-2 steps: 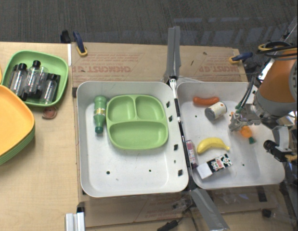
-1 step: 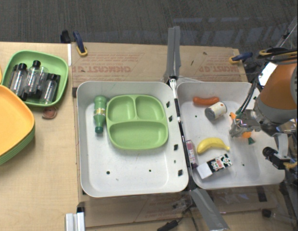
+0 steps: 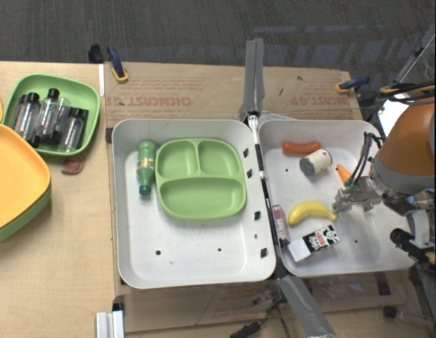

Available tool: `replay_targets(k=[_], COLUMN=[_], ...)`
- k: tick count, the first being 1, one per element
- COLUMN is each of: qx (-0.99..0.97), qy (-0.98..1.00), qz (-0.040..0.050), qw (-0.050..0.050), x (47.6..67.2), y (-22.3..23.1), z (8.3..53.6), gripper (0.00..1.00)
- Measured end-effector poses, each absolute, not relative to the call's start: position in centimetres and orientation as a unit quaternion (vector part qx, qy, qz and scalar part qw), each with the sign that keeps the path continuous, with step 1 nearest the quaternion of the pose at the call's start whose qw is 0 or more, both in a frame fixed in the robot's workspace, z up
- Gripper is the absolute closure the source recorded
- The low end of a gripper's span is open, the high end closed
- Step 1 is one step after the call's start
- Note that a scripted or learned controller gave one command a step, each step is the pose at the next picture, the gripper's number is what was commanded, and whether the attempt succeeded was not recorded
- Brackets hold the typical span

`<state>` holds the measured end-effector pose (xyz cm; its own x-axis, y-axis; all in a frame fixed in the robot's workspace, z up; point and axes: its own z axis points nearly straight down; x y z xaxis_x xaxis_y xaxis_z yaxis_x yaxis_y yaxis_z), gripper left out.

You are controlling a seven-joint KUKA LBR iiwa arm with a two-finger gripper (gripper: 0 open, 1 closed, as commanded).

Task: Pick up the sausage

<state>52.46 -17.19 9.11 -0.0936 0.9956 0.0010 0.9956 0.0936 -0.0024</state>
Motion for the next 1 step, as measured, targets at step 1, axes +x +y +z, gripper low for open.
replay_targets(k=[1], qx=[-0.637], qy=[-0.771], qz=[0.0002], qw=[0.000], x=[53.78], y=[-20.16], z=[9.16], gripper=[1.00])
